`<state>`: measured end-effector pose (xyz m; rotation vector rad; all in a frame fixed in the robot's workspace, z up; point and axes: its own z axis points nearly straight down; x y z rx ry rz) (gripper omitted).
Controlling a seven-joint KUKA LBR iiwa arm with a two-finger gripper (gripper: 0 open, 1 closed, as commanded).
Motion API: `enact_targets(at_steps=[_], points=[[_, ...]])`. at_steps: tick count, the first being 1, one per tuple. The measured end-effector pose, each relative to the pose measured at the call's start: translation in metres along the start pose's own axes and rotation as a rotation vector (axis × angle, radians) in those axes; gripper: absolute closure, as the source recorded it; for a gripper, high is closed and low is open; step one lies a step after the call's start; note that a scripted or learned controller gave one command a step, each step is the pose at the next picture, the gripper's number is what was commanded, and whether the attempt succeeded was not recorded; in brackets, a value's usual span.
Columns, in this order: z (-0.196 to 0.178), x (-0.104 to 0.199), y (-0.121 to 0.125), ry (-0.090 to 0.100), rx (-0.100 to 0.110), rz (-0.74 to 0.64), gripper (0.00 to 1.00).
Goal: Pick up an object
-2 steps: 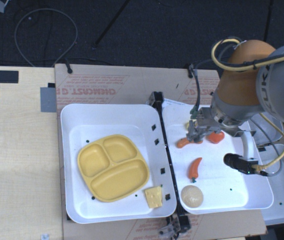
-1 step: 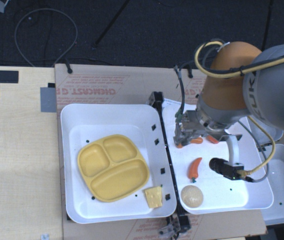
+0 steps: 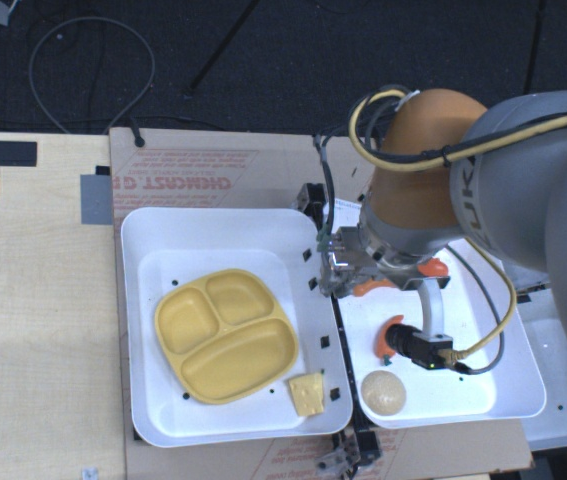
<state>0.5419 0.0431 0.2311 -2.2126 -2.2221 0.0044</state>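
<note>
Gripper (image 3: 341,266) hangs low over the left edge of the right bin (image 3: 523,388), close to the wall where the two bins meet. The grey arm (image 3: 523,188) with its orange band reaches in above it and covers its tip, so I cannot tell whether it is open or closed, or whether it has hold of anything.

Just beside the gripper, toward the near side, an orange piece (image 3: 371,287) lies on the floor of the right bin. More orange (image 3: 433,267) shows a little to the right, and I cannot tell if it belongs to the same thing. A small red curved piece (image 3: 392,329) lies nearer the front, and a pale round ball (image 3: 383,392) sits in the front left corner of that bin.

The left bin (image 3: 138,268) holds a yellow divided plate (image 3: 227,334), lying flat at a slant. A small yellow block (image 3: 308,395) lies near the plate's front right corner.
</note>
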Motion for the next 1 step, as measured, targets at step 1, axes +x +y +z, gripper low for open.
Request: enact_targets(at_steps=[1], points=[[-0.0065,0.0556,-0.0161,0.0,0.0,-0.002,1.0]])
